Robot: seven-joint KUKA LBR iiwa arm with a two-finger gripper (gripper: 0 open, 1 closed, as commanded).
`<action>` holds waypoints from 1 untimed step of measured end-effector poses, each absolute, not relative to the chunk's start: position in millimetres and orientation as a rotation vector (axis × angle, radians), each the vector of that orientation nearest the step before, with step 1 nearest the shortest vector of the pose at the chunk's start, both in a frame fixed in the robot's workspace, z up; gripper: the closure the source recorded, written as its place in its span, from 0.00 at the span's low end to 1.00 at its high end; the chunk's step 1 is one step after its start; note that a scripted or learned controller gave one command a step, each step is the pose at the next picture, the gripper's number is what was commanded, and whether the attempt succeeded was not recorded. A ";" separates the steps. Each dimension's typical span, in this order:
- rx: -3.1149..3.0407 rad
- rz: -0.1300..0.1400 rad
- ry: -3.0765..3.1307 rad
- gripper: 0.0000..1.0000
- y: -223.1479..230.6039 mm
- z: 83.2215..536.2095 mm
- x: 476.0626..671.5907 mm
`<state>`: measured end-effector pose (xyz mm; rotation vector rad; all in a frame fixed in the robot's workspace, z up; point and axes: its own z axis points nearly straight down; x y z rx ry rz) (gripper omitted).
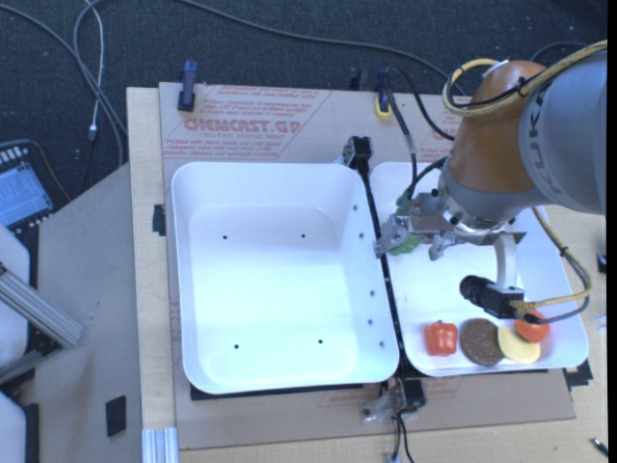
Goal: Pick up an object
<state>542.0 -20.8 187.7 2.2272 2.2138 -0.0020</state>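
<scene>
**A:** What is under you?

**B:** A table [145, 258] with a pale board [241, 123] laid over it, red print along the far side. There is dark carpet [289, 27] all round, and cables [100, 37] loop across it. A blue clamp [188, 83] sits on the board's far edge.

**A:** And the bins?

**B:** Two white ones, side by side. The left bin [202, 287] in the camera view has a white floor with a few small dark dots. My arm [501, 152] hangs over the right bin [434, 297].

**A:** What is in that one?

**B:** A row along its near edge. First a red pepper-shaped piece [441, 338], then a brown disc [481, 341] just beside it. After that comes a yellow piece [522, 349], with an orange piece [531, 330] touching its far side.

**A:** Your jaws?

**B:** They hang near the right bin's left wall, well apart from that row. A small green thing [409, 245] shows right at them. I cannot tell whether they are spread or pinching it.
</scene>
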 end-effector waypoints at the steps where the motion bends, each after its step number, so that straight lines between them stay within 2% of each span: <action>1: 2.232 -0.006 2.209 0.00 -187.9 171.1 563.4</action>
